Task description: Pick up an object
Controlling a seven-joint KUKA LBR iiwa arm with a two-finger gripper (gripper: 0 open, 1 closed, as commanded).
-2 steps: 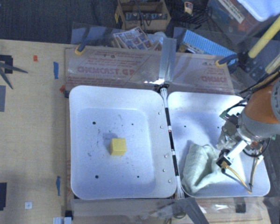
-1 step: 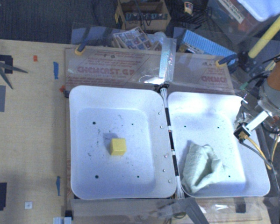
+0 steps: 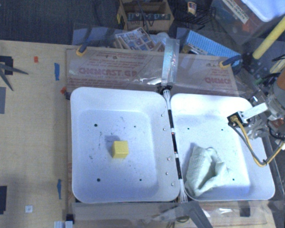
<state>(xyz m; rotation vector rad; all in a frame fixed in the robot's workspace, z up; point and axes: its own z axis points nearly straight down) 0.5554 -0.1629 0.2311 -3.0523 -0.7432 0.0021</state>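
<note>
- You look down from one camera fixed above the bench [image 3: 27,129], tilted so that the far side lies at the top of your view.
- You see both white bins whole in the middle: the left bin [image 3: 85,108] and the right bin [image 3: 204,109], meeting at a central seam.
- You stand far enough back to take in bare bench at the left and clutter beyond the far edge.
- The arm [image 3: 282,102] enters at your right edge.

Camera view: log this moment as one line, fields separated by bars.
left bin: yellow block, lying flat | right bin: crumpled white cloth | arm: over right bin's right rim | pick: not yet done
</note>
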